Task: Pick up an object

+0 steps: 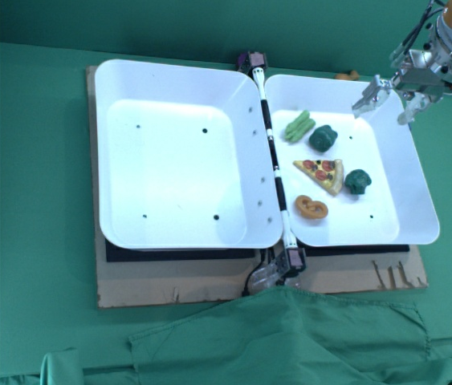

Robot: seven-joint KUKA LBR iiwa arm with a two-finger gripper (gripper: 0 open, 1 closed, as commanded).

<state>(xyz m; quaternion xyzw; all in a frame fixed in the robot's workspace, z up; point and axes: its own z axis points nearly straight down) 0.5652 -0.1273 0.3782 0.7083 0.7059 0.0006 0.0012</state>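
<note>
- Five small toy foods lie in the right bin (418, 215), a shallow, glossy white tray with rounded corners.
- Nearest: a looped orange pretzel (311, 208).
- Mid-tray: a triangular pizza slice (322, 172) with red dots, beside a knobbly dark-green broccoli (358, 181).
- Farther: a second lumpy green vegetable (323, 138) and ridged pale-green bean pods (298, 126).
- Farthest: the metal gripper (390, 101) hovers over the tray's far right corner, fingers spread, grasping nothing.

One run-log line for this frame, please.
phase: approach | gripper: open, holding nothing, above right bin's far right corner | candidates: green beans, pizza slice, pretzel
</note>
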